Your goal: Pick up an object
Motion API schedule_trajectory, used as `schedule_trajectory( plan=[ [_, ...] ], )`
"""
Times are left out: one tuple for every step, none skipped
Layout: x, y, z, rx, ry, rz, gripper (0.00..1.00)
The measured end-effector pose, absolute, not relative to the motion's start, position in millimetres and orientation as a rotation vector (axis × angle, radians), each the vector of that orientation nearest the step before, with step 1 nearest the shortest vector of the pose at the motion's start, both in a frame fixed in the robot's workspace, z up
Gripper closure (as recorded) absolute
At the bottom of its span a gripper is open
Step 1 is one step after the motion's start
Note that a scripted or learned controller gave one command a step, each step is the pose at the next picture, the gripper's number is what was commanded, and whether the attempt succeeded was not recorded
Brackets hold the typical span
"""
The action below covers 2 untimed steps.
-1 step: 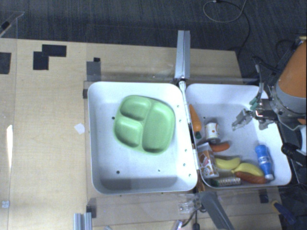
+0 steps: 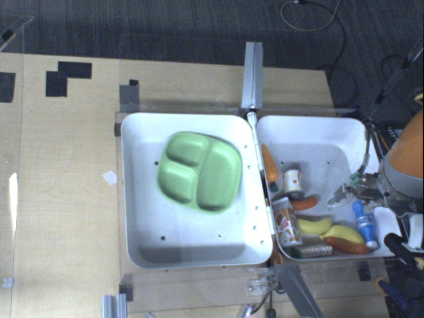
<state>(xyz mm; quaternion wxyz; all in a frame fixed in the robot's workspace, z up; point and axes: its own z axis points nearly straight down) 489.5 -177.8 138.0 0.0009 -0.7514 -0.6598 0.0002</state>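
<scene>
Gripper: the gripper (image 2: 346, 196) hangs low over the right bin's (image 2: 311, 132) right side, reaching in from the orange-banded wrist; whether it is wide or narrow I cannot tell, and nothing shows held in it.
Nearest thing: a blue bottle (image 2: 363, 225) stands just beside the gripper, on the side toward the bin's front wall, its long axis running roughly back to front.
Also near: a red sausage-like piece (image 2: 304, 203) lies a little further into the bin from the gripper, long axis across the bin.
Front wall cluster: a yellow banana (image 2: 314, 226), a second yellow piece (image 2: 345, 232) and a red pepper-like piece (image 2: 347, 245) crowd together there.
Far side: an orange carrot (image 2: 269, 163) lies along the wall shared with the left bin (image 2: 139, 197), a small can (image 2: 291, 179) beside it.
Left bin: a green divided tray (image 2: 199, 171), well apart.
Judgement: the bottle is the closest pick, a short shift toward the front wall.
</scene>
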Motion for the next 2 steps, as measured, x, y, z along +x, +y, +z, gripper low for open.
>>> schedule_trajectory(
  plan=[
    [489.1, -189, 197, -2.382, -2.051, -0.002, 0.00],
    [493.6, -196, 105, -2.314, -2.128, -0.003, 0.00]
  ],
)
